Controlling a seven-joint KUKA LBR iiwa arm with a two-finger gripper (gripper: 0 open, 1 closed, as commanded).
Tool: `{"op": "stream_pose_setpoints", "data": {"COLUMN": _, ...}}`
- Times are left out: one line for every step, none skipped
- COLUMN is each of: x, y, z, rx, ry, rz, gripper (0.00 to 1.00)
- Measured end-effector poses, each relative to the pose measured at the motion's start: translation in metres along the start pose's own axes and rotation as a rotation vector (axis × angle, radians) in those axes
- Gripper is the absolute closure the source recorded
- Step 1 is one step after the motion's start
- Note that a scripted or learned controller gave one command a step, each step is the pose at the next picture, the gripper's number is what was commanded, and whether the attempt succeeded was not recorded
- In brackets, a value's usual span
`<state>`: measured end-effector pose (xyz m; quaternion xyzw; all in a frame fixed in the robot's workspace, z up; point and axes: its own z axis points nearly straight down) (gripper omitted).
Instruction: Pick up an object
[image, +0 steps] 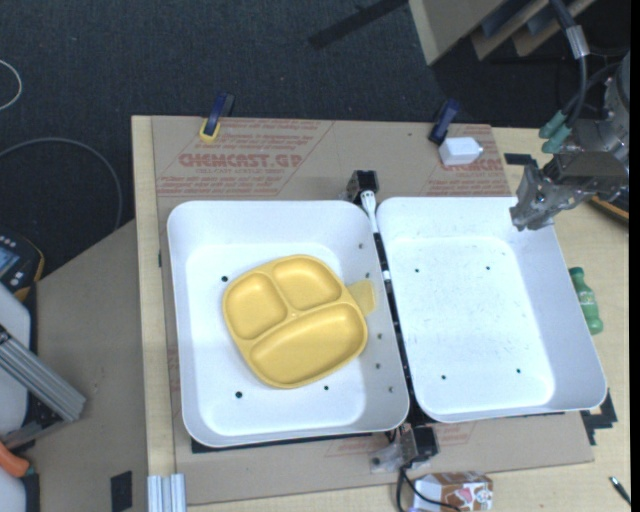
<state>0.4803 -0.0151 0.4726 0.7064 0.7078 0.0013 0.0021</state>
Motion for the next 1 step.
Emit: {"op": "stream_pose_setpoints", "data": {"x": 0.0927, "y": -0.0016, "z": 0.0656, "rx": 0.011, "ry": 0.002, "rz": -0.005, "gripper": 1.0}}
